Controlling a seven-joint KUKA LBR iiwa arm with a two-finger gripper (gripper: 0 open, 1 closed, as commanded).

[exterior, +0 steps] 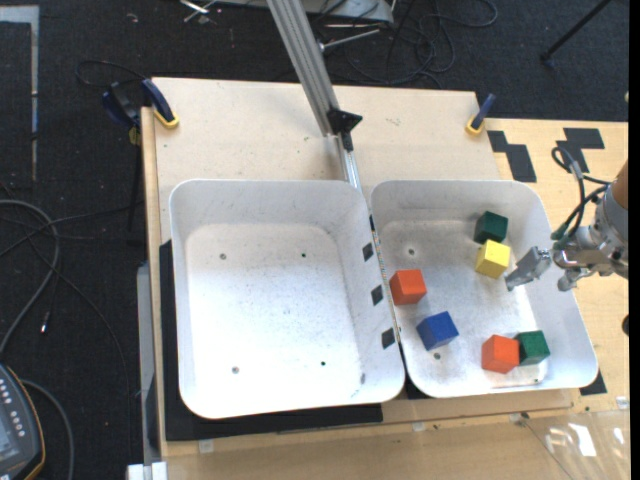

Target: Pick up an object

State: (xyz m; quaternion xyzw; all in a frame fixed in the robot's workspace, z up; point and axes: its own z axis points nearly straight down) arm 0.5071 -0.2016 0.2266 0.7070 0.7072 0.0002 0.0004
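The right bin [455, 200] holds several cubes: a dark green one [490, 226] at the back, a yellow one [493, 258] just in front of it, an orange one [407, 286] near the divider, a blue one [437, 329], and another orange cube [500, 353] touching a green cube [533, 346] at the front right. My gripper [546, 272] hangs over the bin's right wall, just right of the yellow cube. Its fingers are spread open and nothing sits between them.
The left bin [200, 208] lies beside the right one on a wooden board. A metal pole [305, 53] slants down from the back to the gap between the bins. Clamps [160, 103] sit at the board's back corners.
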